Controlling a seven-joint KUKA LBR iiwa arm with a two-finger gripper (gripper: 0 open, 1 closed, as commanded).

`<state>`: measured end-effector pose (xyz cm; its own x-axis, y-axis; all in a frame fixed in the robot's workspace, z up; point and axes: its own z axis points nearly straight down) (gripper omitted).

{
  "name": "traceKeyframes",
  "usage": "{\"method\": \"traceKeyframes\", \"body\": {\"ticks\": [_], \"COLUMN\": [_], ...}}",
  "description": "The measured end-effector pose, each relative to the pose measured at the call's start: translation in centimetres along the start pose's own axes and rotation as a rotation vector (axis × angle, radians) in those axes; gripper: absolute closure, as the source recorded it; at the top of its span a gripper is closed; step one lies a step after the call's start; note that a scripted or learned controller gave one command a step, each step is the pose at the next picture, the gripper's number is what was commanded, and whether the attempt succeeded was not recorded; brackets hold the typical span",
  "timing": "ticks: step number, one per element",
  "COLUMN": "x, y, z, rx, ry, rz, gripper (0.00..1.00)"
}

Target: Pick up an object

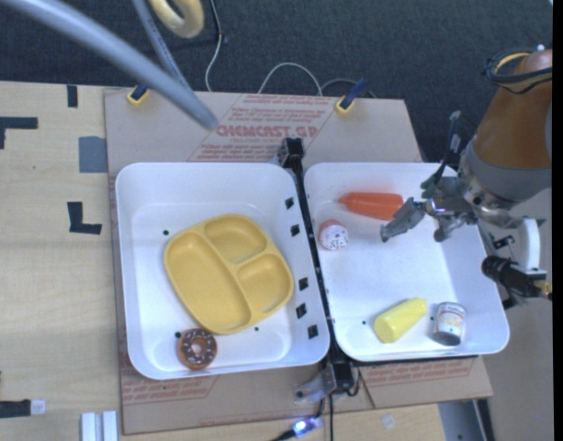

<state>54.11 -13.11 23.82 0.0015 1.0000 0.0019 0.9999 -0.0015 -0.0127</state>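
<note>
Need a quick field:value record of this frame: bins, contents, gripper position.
left bin: yellow divided plate; donut near the front edge
right bin: orange carrot; small white ball by the divider; yellow block; small can beside the block
gripper: over the right bin, just right of the carrot, nothing seen between its fingers
arm: enters from the right

one fixed camera looks down aslant on both white bins [125,246].
</note>
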Motion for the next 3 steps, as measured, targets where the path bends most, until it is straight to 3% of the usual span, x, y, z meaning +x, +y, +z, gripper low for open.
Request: {"method": "traceKeyframes", "body": {"ticks": [1,3], "x": [0.0,-0.1], "y": [0.2,0.0], "z": [-0.5,10.1], "rx": [-0.011,-0.007], "ry": [-0.002,-0.002], "rz": [-0.003,-0.003], "gripper": [0.00,0.00]}}
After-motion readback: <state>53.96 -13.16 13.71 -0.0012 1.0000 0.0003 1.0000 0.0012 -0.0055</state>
